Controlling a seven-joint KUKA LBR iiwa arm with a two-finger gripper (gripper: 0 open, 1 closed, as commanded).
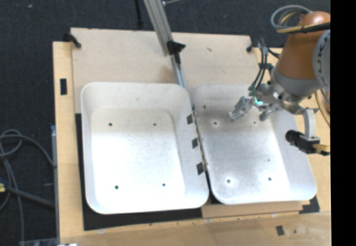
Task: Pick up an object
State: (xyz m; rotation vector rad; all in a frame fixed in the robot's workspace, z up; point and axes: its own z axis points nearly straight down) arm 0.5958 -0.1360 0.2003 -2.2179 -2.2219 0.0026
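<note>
Dark carpet surrounds a pale wooden tabletop [128,55] carrying two shallow white bins side by side. Slanted aluminium post [156,8] rises from the tabletop's far edge, ending near the seam between the bins.

Arm [300,55], grey with orange band, reaches in from the right. Its jaws [250,107] hang low over the far part of the right bin [250,167]; one grey finger points toward the seam. Whether the jaws are released or clenched: cannot tell, the wrist hardware and cabling blur the tips together. Nothing discernible between them.

Left bin [139,144], away from the jaws beyond the seam, shows just white floor with a few small dark dots, likely screw holes. Same dots below the jaws in the right bin. No pickable object identifiable anywhere; if one exists, it is hidden under the wrist.

Progress, as judged: nothing lifted. Locating, grasping and raising an object all remain.
</note>
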